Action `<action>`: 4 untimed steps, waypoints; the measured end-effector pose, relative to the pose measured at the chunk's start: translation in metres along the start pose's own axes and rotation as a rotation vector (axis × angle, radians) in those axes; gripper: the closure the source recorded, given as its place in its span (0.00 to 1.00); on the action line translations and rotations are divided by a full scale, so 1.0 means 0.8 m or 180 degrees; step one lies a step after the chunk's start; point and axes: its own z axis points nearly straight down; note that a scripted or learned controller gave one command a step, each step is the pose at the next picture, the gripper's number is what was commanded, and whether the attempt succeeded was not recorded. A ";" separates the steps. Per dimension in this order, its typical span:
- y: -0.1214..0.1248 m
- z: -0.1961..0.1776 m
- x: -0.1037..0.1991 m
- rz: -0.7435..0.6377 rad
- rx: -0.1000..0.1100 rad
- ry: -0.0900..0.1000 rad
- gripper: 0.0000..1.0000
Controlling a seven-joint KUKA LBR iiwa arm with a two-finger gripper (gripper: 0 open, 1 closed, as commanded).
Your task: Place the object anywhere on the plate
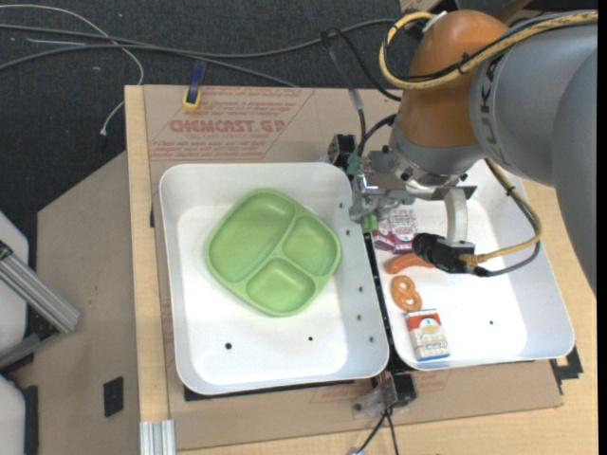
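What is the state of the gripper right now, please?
Gripper: low over the right bin, above the small packet; whether it is open, closed or holding anything cannot be told.

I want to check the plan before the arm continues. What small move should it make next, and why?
Probably lower the end effector onto the purple-and-white packet just beneath it in the right white bin, since nothing is visibly held and the green three-compartment plastic plate holds nothing yet.
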 end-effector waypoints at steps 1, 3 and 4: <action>-0.010 -0.009 0.068 -0.0002 -0.0014 0.0000 1.00; -0.060 0.005 0.187 0.0001 -0.0004 -0.0003 1.00; -0.059 0.005 0.183 0.0016 -0.0006 -0.0007 0.00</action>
